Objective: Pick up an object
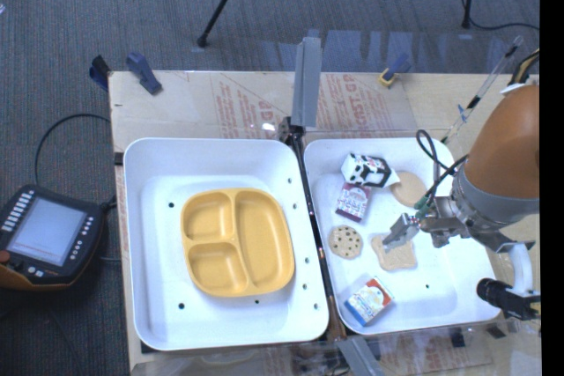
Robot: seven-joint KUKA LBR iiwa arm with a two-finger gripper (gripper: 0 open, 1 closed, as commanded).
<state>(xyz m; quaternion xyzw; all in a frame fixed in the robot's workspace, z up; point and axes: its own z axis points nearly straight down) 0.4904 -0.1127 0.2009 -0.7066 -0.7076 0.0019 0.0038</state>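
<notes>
Gripper (398,233) is down in the right bin (441,313), sitting right over the tan toast-shaped piece (398,256). Honestly can't tell if the fingers are apart or together, and nothing's visibly between them. Around it: a cookie (346,241) to its left, a reddish carton (352,202), a black-and-white cow toy (366,170), a round tan piece (408,188), and a small box (368,300) near the front. Left bin (150,189) holds a yellow divided tray (236,240).
</notes>
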